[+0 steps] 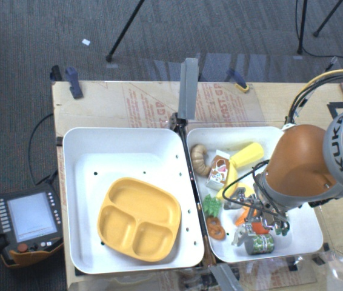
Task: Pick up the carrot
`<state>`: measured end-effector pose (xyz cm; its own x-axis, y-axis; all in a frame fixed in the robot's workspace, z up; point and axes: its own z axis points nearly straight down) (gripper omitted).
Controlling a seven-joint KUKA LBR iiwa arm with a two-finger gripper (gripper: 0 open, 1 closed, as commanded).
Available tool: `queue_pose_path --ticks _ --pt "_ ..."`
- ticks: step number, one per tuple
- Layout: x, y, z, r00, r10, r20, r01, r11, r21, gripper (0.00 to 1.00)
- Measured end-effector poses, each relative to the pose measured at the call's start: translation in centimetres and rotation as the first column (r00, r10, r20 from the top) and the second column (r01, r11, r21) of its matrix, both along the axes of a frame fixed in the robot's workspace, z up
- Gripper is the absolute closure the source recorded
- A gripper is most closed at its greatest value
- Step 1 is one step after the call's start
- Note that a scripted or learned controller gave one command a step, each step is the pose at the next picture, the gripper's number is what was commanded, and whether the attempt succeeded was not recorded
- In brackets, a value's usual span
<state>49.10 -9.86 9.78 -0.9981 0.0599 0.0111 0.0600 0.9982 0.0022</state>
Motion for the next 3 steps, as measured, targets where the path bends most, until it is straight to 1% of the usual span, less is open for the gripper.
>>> queue_pose_path --ticks 1,2,3 --pt "0.3 0.1 1.1 1.000 0.006 0.005 -0.006 1.000 0.000 1.00" --pt "-0.6 0.3 6.2 0.944 -0.330 0.009 0.330 0.944 -0.003 1.00" --pt "-0.6 0.4 6.2 0.945 -0.328 0.008 0.328 0.945 -0.003 0.00"
